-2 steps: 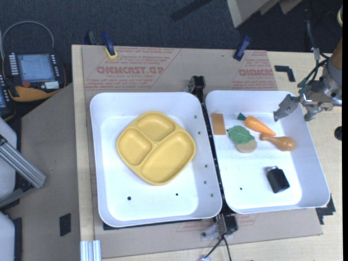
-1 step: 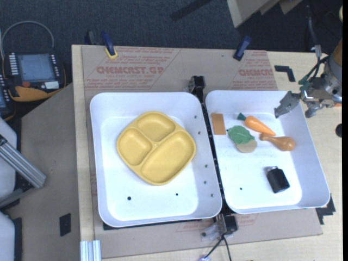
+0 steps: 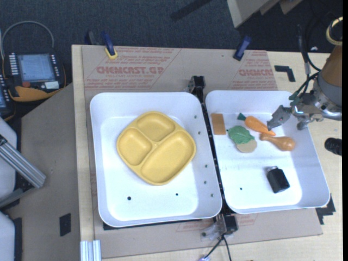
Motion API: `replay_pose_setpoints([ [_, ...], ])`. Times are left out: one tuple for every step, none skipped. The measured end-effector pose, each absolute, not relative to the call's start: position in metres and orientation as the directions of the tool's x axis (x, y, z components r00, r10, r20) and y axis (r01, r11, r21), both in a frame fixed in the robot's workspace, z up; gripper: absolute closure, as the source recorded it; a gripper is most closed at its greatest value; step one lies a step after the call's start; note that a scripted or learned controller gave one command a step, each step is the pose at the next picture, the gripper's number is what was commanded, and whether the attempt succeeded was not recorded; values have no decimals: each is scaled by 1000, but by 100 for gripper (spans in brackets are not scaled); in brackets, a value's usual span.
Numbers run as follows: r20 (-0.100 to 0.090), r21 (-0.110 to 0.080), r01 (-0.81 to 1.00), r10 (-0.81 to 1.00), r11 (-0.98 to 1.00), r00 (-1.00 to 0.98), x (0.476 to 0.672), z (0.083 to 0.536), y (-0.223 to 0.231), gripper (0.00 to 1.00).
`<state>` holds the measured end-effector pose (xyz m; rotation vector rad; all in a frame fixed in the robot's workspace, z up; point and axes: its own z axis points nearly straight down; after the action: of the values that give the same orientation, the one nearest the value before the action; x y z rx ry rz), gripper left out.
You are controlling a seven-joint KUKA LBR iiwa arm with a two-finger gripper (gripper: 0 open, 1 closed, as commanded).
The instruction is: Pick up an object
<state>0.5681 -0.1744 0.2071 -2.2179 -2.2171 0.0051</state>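
The left bin (image 3: 103, 162) holds a yellow divided plate (image 3: 156, 147) near its middle. The right bin (image 3: 310, 194) holds a tan block (image 3: 218, 123), a green piece (image 3: 240, 133) on a beige disc (image 3: 247, 145), an orange carrot (image 3: 258, 125), a brown drumstick (image 3: 278, 141) and, lower, a black object (image 3: 278, 179). The gripper (image 3: 289, 119) hangs at the upper right of this bin, fingers spread wide and holding nothing, just right of the carrot.

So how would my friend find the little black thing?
Look in the right bin, the one with the small toys. The black block lies alone near its front edge, away from the orange carrot and green piece; it is the only dark thing there.
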Motion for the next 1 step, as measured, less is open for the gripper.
replay_pose_setpoints([
  [1,-3,1000,1000,0,0,568,147,-177,0],
])
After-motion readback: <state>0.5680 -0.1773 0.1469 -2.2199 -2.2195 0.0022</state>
